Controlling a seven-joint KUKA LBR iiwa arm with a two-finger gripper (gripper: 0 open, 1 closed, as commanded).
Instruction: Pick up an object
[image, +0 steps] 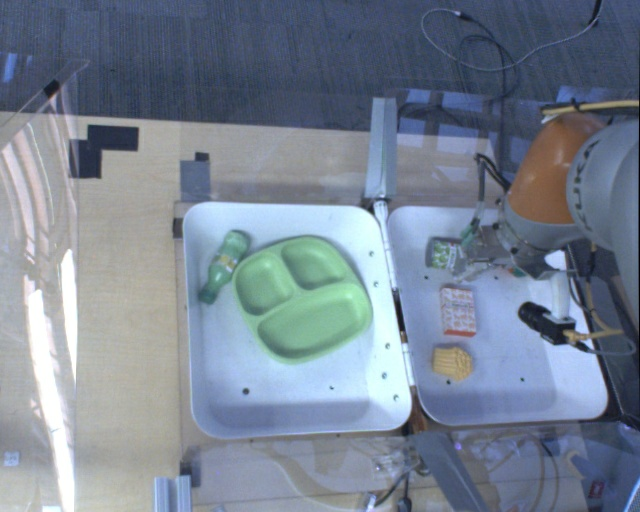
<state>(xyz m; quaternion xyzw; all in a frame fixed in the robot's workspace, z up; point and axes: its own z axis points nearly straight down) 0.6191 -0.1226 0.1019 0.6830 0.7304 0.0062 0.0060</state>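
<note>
Reaching into the right bin

Camera view: the arm's tool (478, 246) hangs low over the right bin (575, 400), touching or just beside a small green-and-white packet (441, 251) on its left. How wide it stands cannot be told. Nearby lie a red-and-white packet (458, 310) and a yellow waffle-like piece (452, 362). The left bin (220, 400) holds a green divided plate (303, 297) and green bottle (222, 266).
</note>
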